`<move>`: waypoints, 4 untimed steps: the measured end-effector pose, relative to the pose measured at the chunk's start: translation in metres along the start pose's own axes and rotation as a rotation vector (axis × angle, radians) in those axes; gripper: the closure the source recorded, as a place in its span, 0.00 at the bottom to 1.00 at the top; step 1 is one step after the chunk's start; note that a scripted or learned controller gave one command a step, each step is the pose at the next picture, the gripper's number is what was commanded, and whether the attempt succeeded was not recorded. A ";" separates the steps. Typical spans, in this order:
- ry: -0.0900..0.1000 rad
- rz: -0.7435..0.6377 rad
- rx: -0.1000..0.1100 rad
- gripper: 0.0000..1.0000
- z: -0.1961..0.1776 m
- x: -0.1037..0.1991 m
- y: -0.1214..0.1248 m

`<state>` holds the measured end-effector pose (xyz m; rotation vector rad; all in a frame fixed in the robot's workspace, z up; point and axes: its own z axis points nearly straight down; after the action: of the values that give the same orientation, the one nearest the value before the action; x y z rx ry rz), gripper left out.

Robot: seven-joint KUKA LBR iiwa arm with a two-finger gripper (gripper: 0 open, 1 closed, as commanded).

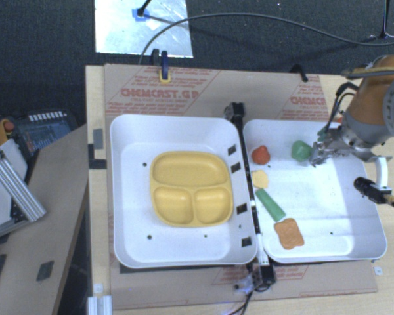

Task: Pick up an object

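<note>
**Gripper low in the right bin**

Camera view: the gripper [317, 155] sits just right of a green block [301, 150] — whether it is open, I cannot tell. A red ball [261, 154], green stick [270, 204] and toast [289, 233] lie left; the left bin [128, 195] holds a yellow tray [190, 188].

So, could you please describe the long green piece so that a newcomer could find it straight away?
Look at the right-hand white bin, along its left wall beside the divider. The long green piece lies there at a slant, between a pale yellow disc above and an orange toast-like piece below. It is the only elongated bar; the other green object is short and rounded.
</note>
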<state>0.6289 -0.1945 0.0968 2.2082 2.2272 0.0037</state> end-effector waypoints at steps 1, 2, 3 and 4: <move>0.000 0.002 -0.002 1.00 -0.061 0.006 0.009; 0.000 0.003 -0.002 1.00 -0.114 0.007 0.021; -0.001 0.002 -0.003 1.00 -0.166 0.002 0.031; 0.002 0.002 0.005 1.00 -0.154 0.047 0.014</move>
<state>0.6420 -0.1474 0.2511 2.2139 2.2284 -0.0001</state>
